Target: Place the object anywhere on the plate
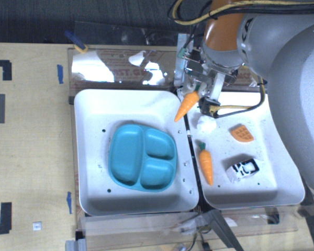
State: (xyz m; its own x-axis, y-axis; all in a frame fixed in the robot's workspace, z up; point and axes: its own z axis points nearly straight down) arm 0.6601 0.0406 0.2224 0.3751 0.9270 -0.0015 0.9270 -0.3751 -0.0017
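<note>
Carrot point(187, 104) with a tapered orange body hangs tilted at the gripper point(196, 93), its thick end up between the fingers and its thin tip pointing down and to the left. The fingers are pinching this thick end. The carrot is above the place where the two white bins meet, near their far edges, and it looks lifted, not lying on the bottom.

The left bin point(89, 140) carries the blue plate point(142, 157), which has three compartments and lies near the middle of the bin. The plate is well apart from the held carrot.

In the right bin point(267, 184), a second carrot point(205, 163) with a small green top lies close to the left edge, pointing toward the near edge. An orange waffle-like piece point(242, 134) lies near the middle of this bin. A small black and white object point(243, 169) lies nearer to the near edge, to the right of the second carrot; what it is I cannot tell.
</note>
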